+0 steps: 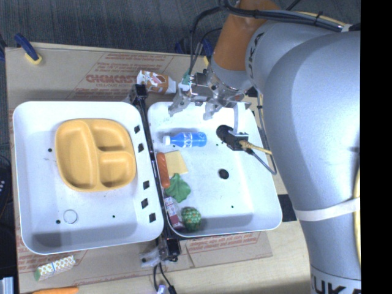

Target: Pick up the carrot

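The carrot [162, 170] lay lengthwise against the right bin's [257, 195] left wall, beside the yellow cheese slice [177, 162]; it looked light, stiff and smooth, best pinched across its middle, while the gripper [195, 107] hovered well apart, fingers spread, holding nothing.

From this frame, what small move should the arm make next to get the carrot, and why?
Probably travel toward the bin's left wall and descend. The gripper hangs open over the right bin's far end, while the carrot lies along the left wall, beside the yellow block, past the blue bottle.
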`<action>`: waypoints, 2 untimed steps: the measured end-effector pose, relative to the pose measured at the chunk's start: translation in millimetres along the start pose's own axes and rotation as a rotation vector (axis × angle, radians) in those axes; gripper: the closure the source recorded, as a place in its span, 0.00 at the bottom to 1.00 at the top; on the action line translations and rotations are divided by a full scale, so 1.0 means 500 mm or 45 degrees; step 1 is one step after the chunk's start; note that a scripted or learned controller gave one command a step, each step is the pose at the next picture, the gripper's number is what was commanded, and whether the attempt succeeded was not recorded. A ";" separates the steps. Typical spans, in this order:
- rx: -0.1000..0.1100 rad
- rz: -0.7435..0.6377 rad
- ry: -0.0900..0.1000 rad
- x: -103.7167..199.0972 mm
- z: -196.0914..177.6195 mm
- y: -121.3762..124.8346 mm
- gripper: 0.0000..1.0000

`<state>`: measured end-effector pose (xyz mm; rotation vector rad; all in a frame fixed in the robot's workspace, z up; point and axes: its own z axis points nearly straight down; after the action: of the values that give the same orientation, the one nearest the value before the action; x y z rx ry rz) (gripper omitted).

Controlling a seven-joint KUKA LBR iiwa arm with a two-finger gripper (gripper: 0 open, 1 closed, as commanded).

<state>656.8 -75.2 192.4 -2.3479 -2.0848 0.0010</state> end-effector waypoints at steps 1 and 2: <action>0.005 0.089 -0.001 -0.069 0.203 -0.133 0.00; 0.000 0.085 0.000 -0.028 0.000 -0.001 0.00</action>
<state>654.8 -89.2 192.5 -2.4161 -2.0058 0.0014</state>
